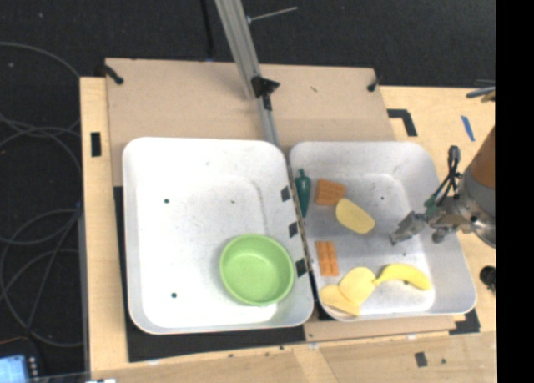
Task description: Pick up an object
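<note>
Over right bin (367, 156), hand (409, 229), above banana (405, 275)

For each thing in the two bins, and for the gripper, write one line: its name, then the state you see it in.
green bowl: upright in left bin.
banana: lying flat in right bin.
yellow oval piece: lying flat, apart from gripper.
orange block: lying flat near divider.
pale yellow slices: overlapping, at front rim.
gripper: low over right bin, nothing seen between its fingers.
</note>
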Robot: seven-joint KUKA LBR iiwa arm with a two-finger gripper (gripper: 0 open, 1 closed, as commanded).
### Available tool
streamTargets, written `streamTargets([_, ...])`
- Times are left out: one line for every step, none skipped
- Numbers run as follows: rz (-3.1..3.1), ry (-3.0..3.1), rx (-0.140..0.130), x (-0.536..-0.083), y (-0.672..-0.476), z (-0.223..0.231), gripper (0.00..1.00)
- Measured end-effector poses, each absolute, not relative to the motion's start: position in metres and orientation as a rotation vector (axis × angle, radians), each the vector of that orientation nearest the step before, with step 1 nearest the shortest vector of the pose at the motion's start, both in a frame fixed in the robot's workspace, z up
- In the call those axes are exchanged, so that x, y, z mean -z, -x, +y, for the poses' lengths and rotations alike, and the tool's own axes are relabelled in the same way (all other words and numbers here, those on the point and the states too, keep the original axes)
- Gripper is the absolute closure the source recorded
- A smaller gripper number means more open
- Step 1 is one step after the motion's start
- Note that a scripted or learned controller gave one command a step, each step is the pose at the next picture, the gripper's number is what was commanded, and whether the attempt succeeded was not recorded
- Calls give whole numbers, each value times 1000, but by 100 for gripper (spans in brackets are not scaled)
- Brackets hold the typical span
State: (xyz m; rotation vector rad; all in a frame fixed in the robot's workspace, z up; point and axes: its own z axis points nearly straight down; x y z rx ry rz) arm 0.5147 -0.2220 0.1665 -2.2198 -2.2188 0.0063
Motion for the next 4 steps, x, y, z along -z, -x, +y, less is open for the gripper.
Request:
streamTargets([-2218,2220,-6,-104,-508,-223,0])
streamTargets([-2220,2225,-3,-101,-508,-224,0])
streamTargets([-2217,2232,3,-112,-510,-225,100])
streamTargets([-2229,2222,5,-157,-515,-221,100])
